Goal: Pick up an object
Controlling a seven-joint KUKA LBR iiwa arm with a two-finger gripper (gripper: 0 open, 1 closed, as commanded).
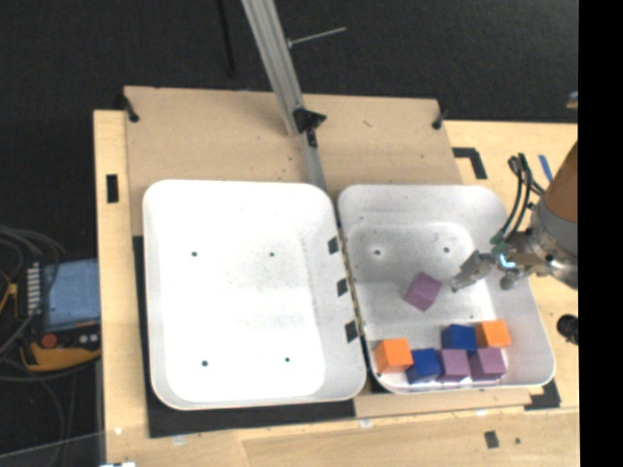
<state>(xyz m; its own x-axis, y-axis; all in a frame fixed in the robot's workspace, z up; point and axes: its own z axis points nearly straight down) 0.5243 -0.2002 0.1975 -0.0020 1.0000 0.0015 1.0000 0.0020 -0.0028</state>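
A: gripper point(484, 269) sits over the right bin point(409, 207), just right of the lone purple cube point(422, 291). Jaw state: can't tell, too small and blurred.

B: Risk?

A: Cube lies tilted, apart from the block cluster point(448, 358) at the front wall. Off-centre descent likely nudges it away, or fingers close on air.

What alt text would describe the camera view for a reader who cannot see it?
The tool hangs over the right bin, beside a lone purple block. Orange, blue and purple blocks crowd that bin's near edge.
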